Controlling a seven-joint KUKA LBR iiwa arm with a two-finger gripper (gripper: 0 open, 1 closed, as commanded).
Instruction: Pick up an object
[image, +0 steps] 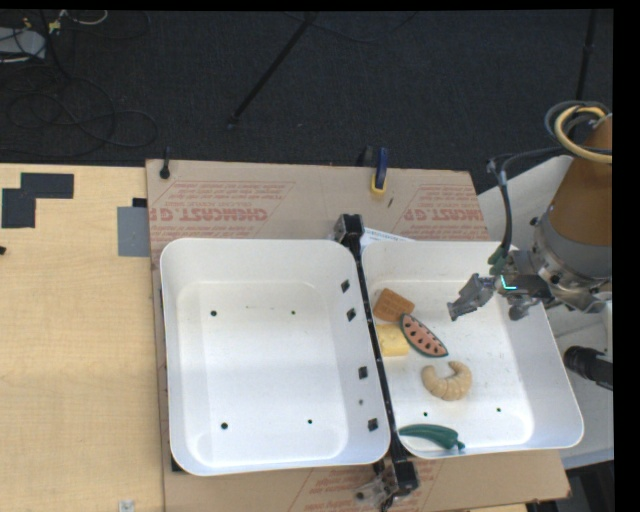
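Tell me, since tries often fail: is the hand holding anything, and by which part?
Nothing is held: the hand hovers above the right bin.

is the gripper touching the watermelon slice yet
Apart. In the camera view the gripper hangs up and to the right of the watermelon slice, with bare white floor of the right bin plainly showing between them.

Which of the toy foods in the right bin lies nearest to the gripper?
The watermelon slice: red with a dark rind, it lies closest to the gripper. The croissant and the brown piece lie farther away.
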